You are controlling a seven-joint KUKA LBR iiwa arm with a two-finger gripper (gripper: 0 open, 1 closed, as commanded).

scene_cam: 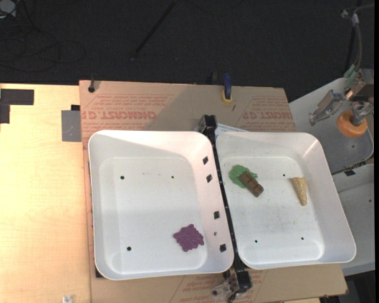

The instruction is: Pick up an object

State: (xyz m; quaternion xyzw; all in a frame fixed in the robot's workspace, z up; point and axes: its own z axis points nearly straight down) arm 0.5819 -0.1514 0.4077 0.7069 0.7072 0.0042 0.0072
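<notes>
Two white bins sit side by side on the surface. The left bin holds a purple lump near its front right corner. The right bin holds a green piece touching a brown block near its left wall, and a tan cone toward its right. The end effector hangs beyond the right bin's far right corner, well apart from them all; whether it is clenched or released, I cannot tell.

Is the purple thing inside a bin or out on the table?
Inside. The purple thing lies on the floor of the left bin.
</notes>
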